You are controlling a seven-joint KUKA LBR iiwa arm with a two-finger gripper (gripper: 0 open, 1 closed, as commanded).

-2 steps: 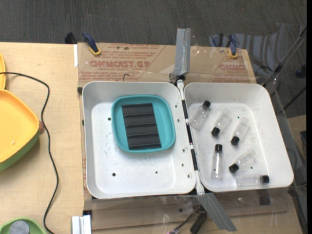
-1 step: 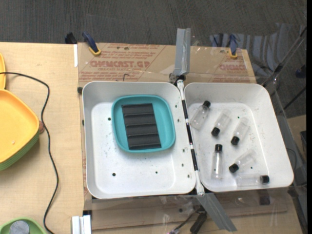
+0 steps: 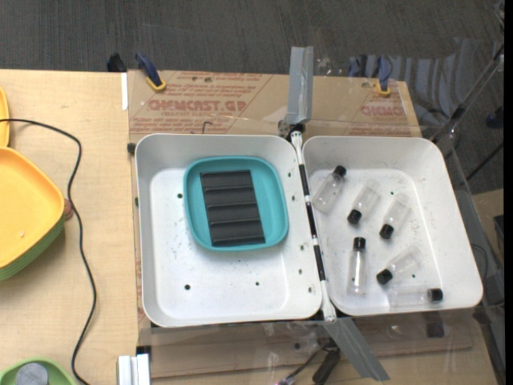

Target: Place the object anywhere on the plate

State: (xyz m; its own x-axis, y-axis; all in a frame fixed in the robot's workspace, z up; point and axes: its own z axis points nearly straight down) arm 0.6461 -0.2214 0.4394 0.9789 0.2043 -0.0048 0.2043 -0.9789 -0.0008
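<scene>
A teal plate [image 3: 276, 207] lies in the left white bin [image 3: 160, 239], towards its upper middle. A dark ridged rectangular block [image 3: 232, 207] rests on the plate's centre. In the right white bin [image 3: 449, 191] lie several clear plastic vials with black caps, among them one near the top left [image 3: 329, 188], one upright-looking in the lower middle [image 3: 356, 265] and one at the lower right corner [image 3: 417, 295].
A yellow dish stacked on a green one [image 3: 24, 215] sits on the wooden table at the left, with a black cable [image 3: 80, 215] running past it. Cardboard [image 3: 208, 103] lies behind the bins, held by clamps [image 3: 149, 70]. A grey post [image 3: 300, 87] stands between the bins at the back.
</scene>
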